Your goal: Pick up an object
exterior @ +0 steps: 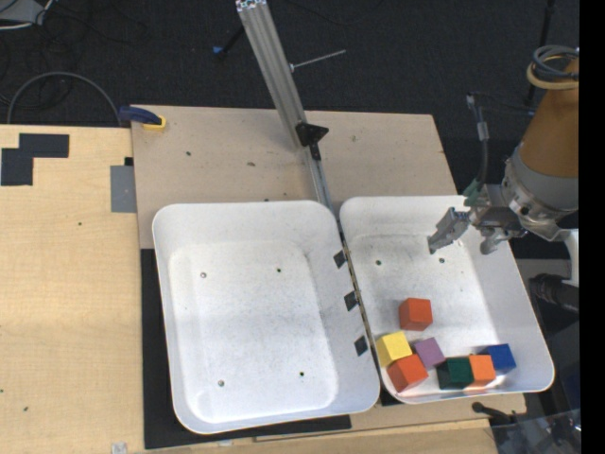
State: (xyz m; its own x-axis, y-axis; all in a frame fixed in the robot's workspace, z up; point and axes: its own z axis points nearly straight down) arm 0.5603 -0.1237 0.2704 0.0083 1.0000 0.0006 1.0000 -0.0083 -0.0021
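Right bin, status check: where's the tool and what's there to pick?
Tool open, nothing between its fingers, over right white bin. Lone orange-red cube sits below it, apart from the block cluster. Path clear.

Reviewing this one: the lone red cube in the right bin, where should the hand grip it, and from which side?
Grip the red cube across two opposite side faces, coming straight down from above. It sits flat and apart from the cluster by the bin's near wall, so its sides look free, whereas the yellow cube and its neighbours are crowded together. The hand is above the bin's far right part.
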